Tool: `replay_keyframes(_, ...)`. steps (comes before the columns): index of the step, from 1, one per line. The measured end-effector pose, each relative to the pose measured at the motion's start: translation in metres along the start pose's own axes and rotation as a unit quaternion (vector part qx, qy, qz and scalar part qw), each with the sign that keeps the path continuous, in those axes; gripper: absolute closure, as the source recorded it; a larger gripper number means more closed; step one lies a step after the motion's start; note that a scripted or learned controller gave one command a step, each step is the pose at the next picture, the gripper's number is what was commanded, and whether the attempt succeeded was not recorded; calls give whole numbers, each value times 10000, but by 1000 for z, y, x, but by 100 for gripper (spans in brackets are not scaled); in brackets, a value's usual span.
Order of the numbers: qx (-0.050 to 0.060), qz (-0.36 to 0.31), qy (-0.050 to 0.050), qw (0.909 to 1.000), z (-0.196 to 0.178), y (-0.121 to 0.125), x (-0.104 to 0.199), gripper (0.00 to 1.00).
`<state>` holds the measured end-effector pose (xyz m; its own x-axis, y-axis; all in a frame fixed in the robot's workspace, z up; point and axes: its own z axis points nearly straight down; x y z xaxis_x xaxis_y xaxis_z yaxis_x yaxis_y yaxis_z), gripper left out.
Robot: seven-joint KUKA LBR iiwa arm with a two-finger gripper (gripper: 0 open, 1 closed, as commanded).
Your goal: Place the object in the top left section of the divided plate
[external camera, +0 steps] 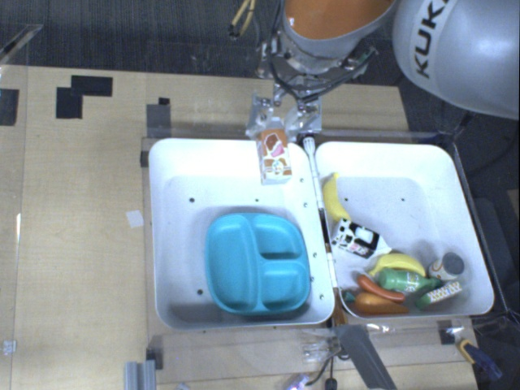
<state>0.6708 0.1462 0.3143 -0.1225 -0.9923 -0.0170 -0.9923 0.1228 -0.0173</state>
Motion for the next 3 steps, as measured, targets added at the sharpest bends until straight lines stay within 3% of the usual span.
replay_keyframes(1, -80, -1888, 41, 9820, 130, 34, 1, 100)
replay_keyframes(2, -72, -1883, 39, 9821, 129, 34, 1, 0)
replay_keyframes(3, -31, -1865, 12, 9824, 116, 32, -1, 100)
